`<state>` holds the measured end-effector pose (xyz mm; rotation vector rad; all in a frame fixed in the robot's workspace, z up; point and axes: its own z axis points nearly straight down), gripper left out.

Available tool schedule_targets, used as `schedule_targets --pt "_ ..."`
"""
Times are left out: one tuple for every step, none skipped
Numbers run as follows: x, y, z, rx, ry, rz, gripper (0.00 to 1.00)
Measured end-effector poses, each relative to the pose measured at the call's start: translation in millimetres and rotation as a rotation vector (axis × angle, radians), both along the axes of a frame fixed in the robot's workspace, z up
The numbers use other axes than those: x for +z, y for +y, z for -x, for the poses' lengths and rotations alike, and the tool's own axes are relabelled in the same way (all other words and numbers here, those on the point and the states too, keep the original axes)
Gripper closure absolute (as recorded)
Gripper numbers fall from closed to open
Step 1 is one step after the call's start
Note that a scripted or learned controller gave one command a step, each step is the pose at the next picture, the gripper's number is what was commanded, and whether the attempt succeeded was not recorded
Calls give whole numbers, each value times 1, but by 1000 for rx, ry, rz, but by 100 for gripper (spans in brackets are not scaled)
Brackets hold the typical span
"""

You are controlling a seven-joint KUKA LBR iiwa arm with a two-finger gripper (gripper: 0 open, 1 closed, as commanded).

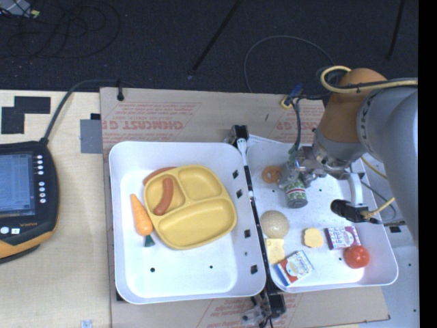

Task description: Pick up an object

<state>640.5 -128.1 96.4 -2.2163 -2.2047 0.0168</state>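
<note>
Grey pincer point(298, 171) of mine hangs in upper part of right bin point(341, 283), tip at small can point(295, 195); wide or clamped, cannot tell. Judged: grasp stage, lift not done. Orange ball point(272, 175) just left, bin's centre wall point(250, 186) beyond; bare floor below can, toward beige ball point(274, 223).

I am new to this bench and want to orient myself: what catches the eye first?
A yellow divided plate sits in the left bin, with a sausage in its upper-left compartment and a carrot beside it. In the right bin, the end effector is right at a small can.
</note>
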Motion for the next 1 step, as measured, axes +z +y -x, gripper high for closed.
schedule_targets --pt "97 75 63 10 -19 0 100"
